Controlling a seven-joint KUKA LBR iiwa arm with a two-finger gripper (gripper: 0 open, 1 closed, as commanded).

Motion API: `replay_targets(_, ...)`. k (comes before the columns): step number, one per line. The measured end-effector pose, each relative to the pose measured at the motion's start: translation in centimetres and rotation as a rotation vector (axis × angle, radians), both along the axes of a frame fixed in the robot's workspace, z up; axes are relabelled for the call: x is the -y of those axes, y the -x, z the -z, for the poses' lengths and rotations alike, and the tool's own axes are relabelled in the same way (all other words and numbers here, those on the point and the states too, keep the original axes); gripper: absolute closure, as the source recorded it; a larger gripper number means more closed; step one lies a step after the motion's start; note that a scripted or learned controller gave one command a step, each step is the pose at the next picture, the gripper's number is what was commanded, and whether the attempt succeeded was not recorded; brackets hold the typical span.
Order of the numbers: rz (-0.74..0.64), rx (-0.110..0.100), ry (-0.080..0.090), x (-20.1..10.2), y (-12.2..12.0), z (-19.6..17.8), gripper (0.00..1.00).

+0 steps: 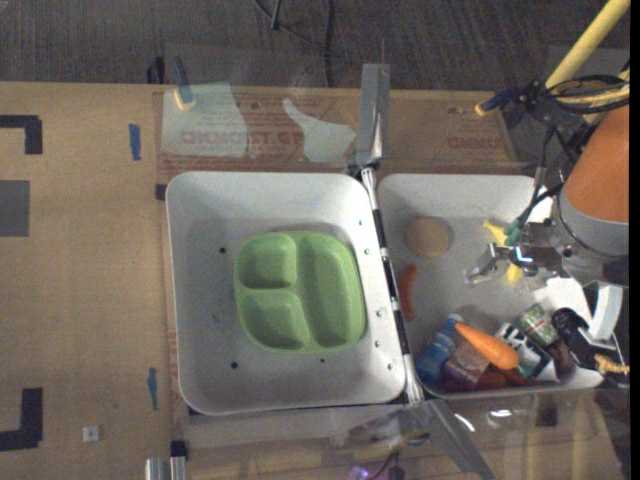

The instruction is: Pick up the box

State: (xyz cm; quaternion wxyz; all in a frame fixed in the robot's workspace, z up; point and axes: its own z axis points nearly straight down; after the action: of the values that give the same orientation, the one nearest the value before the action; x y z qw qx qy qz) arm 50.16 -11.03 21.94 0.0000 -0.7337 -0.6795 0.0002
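Lower the gripper (505,256) onto the box (538,325), just right of the carrot (487,346); avoid neighbouring clutter. Whether the gripper is open cannot be told.

Floor: dark grey ribbed carpet (120,13) is seen along the top, crossed by black looping cables (290,3) | Bench: light tan wooden benchtop (75,298) is marked with black tape corners (25,133) and short blue tape strips (134,141) | Light: glare is cast on a clear plastic sheet (215,118).
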Motion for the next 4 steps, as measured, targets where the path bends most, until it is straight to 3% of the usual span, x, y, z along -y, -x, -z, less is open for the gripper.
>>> replay_targets(1, -0.185, 0.002, 0.000, -1.4, -2.4, 12.5, 0.00)
replay_targets(2, -0.067, 0.005, 0.001, -0.5, -9.6, 13.3, 0.00)
replay_targets(3, -0.027, 0.003, 0.000, 2.6, -2.9, 13.3, 0.00)
replay_targets(4, 0.151, 0.001, 0.000, -4.9, -8.4, 3.5, 0.00)
